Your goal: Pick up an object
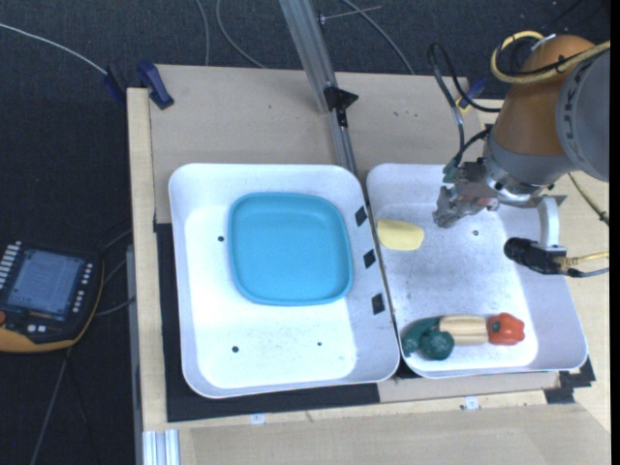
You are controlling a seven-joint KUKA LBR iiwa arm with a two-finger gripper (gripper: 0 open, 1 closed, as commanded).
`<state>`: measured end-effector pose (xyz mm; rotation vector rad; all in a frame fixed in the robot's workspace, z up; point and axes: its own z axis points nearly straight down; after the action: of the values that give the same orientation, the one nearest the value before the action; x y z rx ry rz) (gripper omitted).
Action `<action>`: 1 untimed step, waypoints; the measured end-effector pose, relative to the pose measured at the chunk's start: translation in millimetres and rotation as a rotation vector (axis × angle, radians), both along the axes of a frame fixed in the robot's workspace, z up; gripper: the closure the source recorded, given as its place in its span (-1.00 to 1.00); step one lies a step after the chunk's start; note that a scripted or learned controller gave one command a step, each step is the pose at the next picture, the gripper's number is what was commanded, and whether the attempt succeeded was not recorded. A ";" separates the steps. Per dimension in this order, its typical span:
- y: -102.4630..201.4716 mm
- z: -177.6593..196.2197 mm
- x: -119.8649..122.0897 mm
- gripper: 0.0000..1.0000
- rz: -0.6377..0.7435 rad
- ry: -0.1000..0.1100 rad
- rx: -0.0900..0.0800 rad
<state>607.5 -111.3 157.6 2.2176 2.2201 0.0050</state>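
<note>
Blue is the first thing met from the left: a rounded plate [290, 248] lies in the left bin [199, 260], with nothing else on it. Past the divide, the right bin [484, 279] holds the pickable things. A pale yellow piece [400, 234] lies near that bin's left wall, smooth and lumpy, its long axis roughly across the view. Along the near edge sit a dark green lump [428, 341], a tan stick-shaped piece [463, 329] and a red one [505, 328], touching in a row.

The gripper [455, 204] hangs over the upper part of the right bin, just right of and slightly beyond the yellow piece. So the nearest target seems to lie to the jaws' left and a little toward the near edge, a short sideways shift away. Whether the jaws stand wide or narrow I cannot tell; nothing is visible between them. The surface [252, 114] beyond the bins is bare wood.
</note>
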 end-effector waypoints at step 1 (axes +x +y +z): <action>-1.9 43.5 -3.2 1.00 -0.001 0.001 0.000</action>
<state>604.4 -113.2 201.2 2.2191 2.2192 0.0041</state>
